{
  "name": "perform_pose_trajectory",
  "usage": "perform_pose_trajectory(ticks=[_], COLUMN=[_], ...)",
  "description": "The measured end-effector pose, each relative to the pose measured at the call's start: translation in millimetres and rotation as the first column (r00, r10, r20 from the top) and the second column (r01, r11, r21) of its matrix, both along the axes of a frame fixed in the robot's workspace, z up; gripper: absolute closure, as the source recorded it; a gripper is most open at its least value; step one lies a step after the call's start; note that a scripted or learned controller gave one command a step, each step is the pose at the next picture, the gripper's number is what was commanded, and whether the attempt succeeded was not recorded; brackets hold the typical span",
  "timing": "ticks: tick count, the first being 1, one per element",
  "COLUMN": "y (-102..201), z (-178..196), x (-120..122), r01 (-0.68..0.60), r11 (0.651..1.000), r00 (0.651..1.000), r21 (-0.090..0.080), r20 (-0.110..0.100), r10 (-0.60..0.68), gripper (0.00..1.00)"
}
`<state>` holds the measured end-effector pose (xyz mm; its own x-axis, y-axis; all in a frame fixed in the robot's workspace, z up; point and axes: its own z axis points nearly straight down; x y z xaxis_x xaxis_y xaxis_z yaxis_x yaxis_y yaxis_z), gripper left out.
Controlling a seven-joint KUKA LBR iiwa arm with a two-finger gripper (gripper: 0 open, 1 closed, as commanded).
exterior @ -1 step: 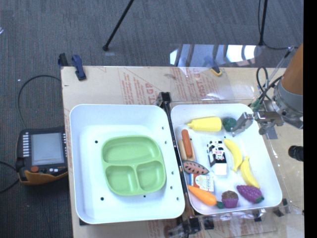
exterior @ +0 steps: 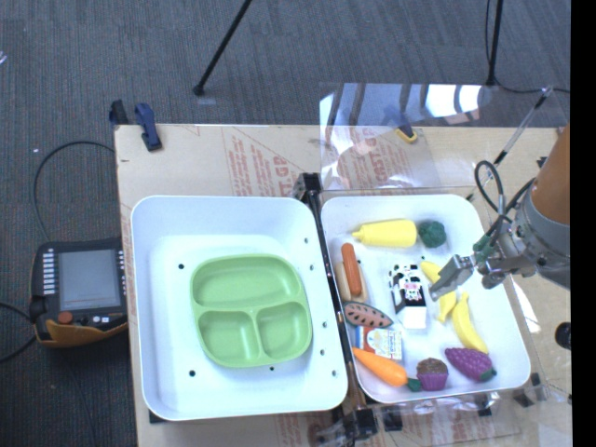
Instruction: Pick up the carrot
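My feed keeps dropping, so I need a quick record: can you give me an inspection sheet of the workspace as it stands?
Surface: bench of brown board bears two white bins; left bin holds a green divided tray.
Job's things: carrot lies near the front edge of the right bin, not gripped.
Clutter: corn, broccoli, hot dog, watermelon slice, milk carton, bananas, grapes, cupcake.
Grippers: end effector hovers over the right bin's middle, beside the carton, apart from the carrot.
Cables: black loop by the arm; a cord to the pendant.
Surroundings: grey carpet, tripod legs.
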<state>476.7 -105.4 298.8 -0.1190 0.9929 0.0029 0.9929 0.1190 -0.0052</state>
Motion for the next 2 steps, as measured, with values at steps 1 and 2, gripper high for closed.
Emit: perform_pose_trajectory(ticks=[1, 2], y=[51, 93], z=[-90, -114], x=[-1, -2], r01=[-0.331, -0.58], r11=[0.944, 0.815], r00=[0.944, 0.815], r21=[0.003, 0.004], r20=[-0.002, 0.0], r10=[0.331, 0.58], gripper=[0.0, 0.0])
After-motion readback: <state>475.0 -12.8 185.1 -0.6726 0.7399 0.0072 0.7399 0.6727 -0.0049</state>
